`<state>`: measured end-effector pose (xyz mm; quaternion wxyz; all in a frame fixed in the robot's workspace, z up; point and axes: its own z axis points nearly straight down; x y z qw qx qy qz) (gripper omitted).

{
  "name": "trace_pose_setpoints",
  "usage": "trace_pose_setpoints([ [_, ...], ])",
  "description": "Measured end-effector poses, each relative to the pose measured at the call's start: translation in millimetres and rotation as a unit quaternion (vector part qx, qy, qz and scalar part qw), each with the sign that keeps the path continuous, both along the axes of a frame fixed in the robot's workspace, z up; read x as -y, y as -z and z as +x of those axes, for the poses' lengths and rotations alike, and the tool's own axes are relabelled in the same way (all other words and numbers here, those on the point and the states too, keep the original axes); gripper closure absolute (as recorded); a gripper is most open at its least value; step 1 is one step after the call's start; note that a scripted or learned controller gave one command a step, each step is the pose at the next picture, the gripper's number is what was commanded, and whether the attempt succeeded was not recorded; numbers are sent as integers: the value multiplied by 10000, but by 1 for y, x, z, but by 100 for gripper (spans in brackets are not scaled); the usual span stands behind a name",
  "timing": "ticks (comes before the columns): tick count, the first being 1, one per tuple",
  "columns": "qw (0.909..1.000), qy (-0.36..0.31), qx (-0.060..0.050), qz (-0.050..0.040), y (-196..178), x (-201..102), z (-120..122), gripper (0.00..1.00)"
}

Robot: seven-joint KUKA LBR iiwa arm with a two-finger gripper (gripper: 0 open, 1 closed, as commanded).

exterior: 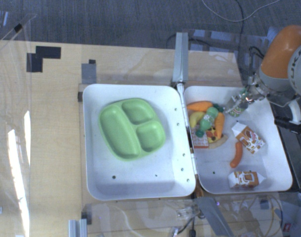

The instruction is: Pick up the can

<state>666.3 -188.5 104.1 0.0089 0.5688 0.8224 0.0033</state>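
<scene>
Right bin [276,147] clutter — carrot [200,106], sausage [236,154], cartons [249,140].

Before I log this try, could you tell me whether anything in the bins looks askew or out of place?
Nothing looks spilled or damaged. The toy food is heaped against the left wall of the right white bin, and two small cartons lie tipped. The green divided plate sits flat in the left white bin.

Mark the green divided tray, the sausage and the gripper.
green divided tray [133,128]: camera view, on the ridge between its compartments.
sausage [237,154]: camera view, on its middle, right bin.
gripper [238,104]: camera view, at its tip, upper right bin.
</scene>
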Motion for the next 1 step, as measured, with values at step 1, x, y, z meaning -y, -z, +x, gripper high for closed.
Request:
trace_pose_setpoints([
  [1, 9999, 92, -56, 22, -138, -76, 4, 100],
])
